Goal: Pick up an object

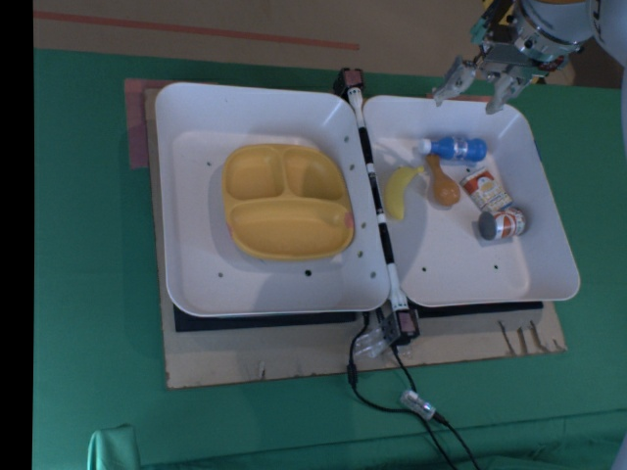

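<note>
Left bin [196,292]: 1 shallow white bin, holding 1 yellow divided tray [286,202] with 3 compartments, which lies flat near the bin's middle.

Divider [374,204]: 1 black-and-white strip running between the 2 bins, with a cable trailing off its near end onto the green bench cover [88,262].

Right bin [470,272]: 1 shallow white bin, holding 5 objects grouped in its far half.
- 1 yellow banana [399,192], lying near the divider.
- 1 brown drumstick-shaped toy [442,184], just right of the banana, its narrow end pointing toward the bottle.
- 1 blue bottle [456,149] with a white cap, lying on its side beyond the drumstick.
- 1 red-and-white can [486,190], on its side, right of the drumstick.
- 1 second can [502,224], on its side, just in front of the first, grey end facing left.

Gripper [480,85]: 1 unit, above the far edge of the right bin, its 2 fingers spread apart with nothing between them, well clear of the objects.
</note>
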Controlling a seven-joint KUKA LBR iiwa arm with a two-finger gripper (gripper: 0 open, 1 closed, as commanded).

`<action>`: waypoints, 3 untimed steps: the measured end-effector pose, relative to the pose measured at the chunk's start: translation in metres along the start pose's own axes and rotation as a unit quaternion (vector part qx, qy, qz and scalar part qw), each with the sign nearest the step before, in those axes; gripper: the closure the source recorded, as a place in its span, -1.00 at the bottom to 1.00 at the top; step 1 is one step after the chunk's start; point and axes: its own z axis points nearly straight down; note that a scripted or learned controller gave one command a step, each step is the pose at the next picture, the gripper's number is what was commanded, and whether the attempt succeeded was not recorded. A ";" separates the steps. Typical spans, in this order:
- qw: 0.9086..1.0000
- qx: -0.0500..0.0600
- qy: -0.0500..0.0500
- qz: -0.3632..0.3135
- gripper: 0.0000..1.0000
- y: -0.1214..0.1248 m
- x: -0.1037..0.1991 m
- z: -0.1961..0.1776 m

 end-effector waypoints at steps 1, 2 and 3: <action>1.000 0.000 -0.002 0.001 -1.00 -0.063 -0.046 0.095; 1.000 -0.017 -0.005 -0.002 -1.00 -0.106 -0.068 0.130; 1.000 -0.025 -0.009 0.002 1.00 -0.104 -0.072 0.114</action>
